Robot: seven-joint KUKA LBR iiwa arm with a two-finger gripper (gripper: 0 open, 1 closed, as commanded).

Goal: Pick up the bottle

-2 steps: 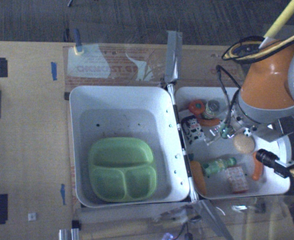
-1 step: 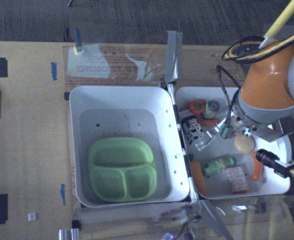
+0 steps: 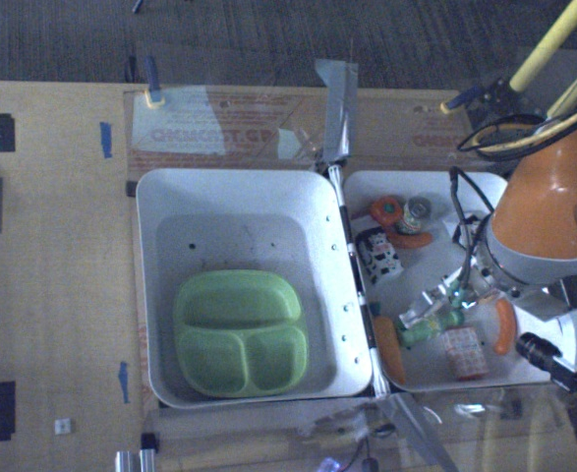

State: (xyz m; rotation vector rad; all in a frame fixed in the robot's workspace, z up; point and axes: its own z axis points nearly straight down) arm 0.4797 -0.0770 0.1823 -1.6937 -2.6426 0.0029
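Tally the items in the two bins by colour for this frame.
Green: 2, divided plate and bottle
Orange or red: 4, at
Black-and-white: 1, cow toy
Pink: 1, block
Total: 8

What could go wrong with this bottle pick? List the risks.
1. The bottle lies on its side among clutter, with a pink block and an orange piece right beside it, so the gripper may nudge or catch those instead.
2. The gripper is over the bottle's upper end rather than its middle, so a lift may tip or drop it.
3. Cables hang near the wrist and might snag.
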